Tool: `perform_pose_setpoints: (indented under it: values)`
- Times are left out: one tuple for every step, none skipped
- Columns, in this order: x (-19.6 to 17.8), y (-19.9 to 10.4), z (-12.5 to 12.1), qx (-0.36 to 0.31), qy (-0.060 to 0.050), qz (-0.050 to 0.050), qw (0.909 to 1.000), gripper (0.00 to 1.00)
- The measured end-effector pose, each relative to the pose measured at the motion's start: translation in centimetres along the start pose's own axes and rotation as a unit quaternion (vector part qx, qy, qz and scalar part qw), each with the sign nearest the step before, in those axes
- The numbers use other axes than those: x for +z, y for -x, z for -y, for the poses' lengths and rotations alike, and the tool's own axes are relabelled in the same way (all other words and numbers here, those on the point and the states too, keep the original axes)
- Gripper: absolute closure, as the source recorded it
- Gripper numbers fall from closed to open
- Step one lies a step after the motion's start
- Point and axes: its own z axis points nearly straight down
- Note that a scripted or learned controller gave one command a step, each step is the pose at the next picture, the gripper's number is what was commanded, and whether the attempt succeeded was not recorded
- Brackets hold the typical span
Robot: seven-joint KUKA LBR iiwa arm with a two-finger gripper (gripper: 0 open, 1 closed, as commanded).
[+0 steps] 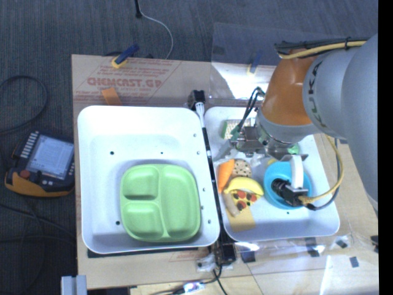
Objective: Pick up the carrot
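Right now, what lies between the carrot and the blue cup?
In the camera view, a banana and a pizza slice toy lie between the carrot and the blue cup.

Bins [98, 140] glossy white plastic; green tray [161, 203] matt plastic.
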Motion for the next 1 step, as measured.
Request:
perform_pose_setpoints:
  values:
    - [0.00,0.00,0.00,0.000,0.000,0.000,1.0000,0.00]
